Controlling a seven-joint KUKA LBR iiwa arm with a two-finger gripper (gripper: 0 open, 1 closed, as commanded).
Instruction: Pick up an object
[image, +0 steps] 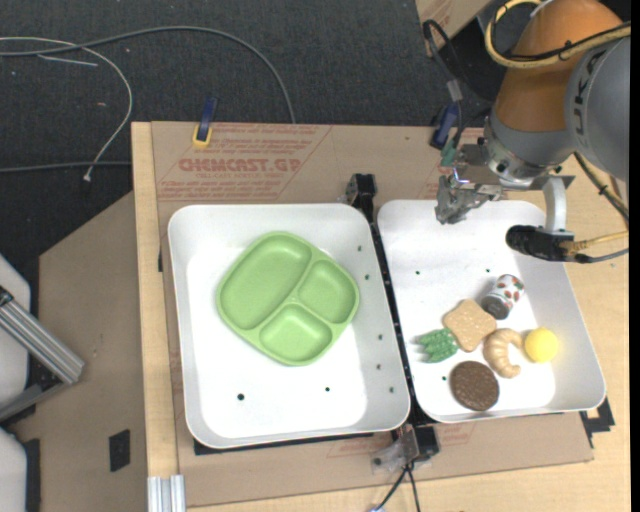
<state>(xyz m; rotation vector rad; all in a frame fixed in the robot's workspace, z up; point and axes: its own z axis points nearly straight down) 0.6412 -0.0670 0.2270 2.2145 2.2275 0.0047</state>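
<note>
While the arm (560, 90) reaches in from the right, its gripper (452, 208) hangs over the far edge of the right bin (420, 300), fingers pointing down; whether they are apart or together, I cannot tell, and nothing shows between them. The objects lie well apart from it, clustered toward the near right of that bin: a cracker (469, 321), a croissant (503, 352), a lemon (541, 345), a brown cookie (473, 385), a green sprig (437, 344) and a small can (502, 296). The cracker touches the croissant, with the sprig just beside it. In the left bin (200, 390) lies a green divided plate (288, 297).
</note>
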